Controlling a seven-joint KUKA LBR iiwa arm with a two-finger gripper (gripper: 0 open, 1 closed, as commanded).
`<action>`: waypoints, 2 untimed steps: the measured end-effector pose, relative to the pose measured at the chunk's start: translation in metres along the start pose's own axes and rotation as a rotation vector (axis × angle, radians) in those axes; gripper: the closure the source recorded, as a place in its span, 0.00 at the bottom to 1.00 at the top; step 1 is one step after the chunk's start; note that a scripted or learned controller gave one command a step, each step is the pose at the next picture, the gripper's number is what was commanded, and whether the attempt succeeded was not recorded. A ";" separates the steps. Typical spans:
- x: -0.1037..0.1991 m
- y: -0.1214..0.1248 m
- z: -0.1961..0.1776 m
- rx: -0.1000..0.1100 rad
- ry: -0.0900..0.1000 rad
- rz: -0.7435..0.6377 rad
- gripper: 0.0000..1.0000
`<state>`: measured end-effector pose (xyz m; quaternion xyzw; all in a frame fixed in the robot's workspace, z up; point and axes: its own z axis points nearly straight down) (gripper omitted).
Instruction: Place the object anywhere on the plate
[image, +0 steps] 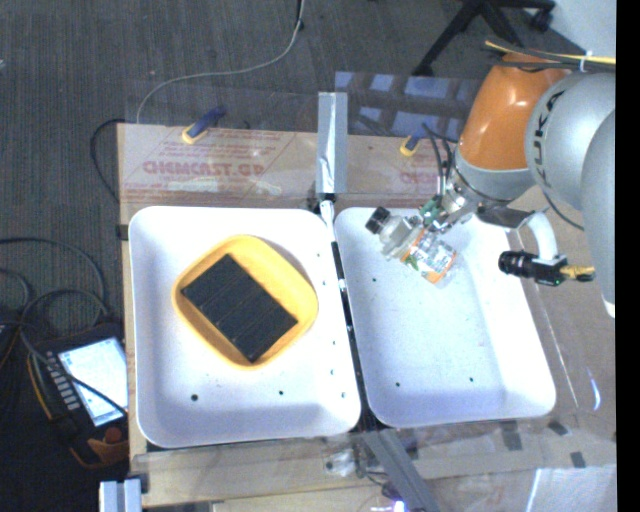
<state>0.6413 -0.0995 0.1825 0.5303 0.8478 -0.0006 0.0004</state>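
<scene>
- Yellow plate (300, 290) sits in the left bin (160, 400), left of frame centre. It is rounded-square, glossy, with a raised rim.
- A dark ribbed square slab (240, 307) already lies flat on the plate and covers most of its floor. My guess is that leaves only rim margin for a drop.
- Gripper (428, 232) hangs over the upper part of the right bin (470, 380), in the upper right of frame, at the end of the grey arm with its orange band (505, 110).
- The object (432, 258) looks like a small crinkled packet, orange and white with a clear sheen. It is right at the gripper tip.
- I cannot tell whether the fingers are spread or closed, or whether they pinch the packet; hardware clutters the view there.
- Both bins are smooth shallow white plastic, side by side, touching along the centre seam.
- I judge the carry to the plate is not yet done.
</scene>
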 end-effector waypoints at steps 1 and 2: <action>0.089 0.049 -0.009 0.001 0.001 0.051 1.00; 0.088 0.050 -0.010 0.000 0.001 0.051 0.00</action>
